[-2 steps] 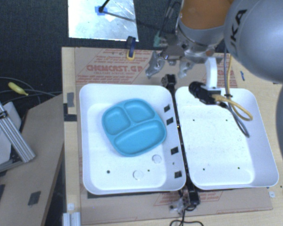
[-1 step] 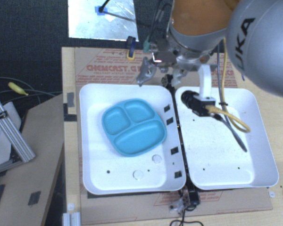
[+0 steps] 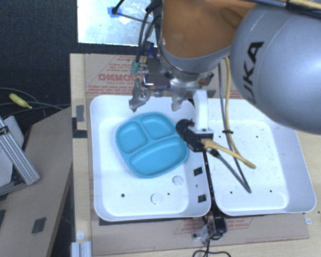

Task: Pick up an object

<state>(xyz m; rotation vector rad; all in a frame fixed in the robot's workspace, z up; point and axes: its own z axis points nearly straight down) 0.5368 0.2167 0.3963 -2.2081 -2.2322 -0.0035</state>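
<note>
A light blue divided plate (image 3: 150, 143) lies tilted in the left white bin (image 3: 109, 197), towards its middle and right side. My gripper (image 3: 155, 104) hangs just above the plate's far edge, with its two fingers spread apart on either side and nothing between them. The left fingertip (image 3: 135, 105) is near the plate's far left corner and the right fingertip (image 3: 176, 104) is near its far right corner. The grey arm and its orange band cover the top right of the view.
The right white bin (image 3: 273, 197) adjoins the left one. A black fitting with yellow and grey cables (image 3: 230, 157) trails from the arm across the seam between the bins. Cardboard lies under both bins. A metal frame stands at the far left.
</note>
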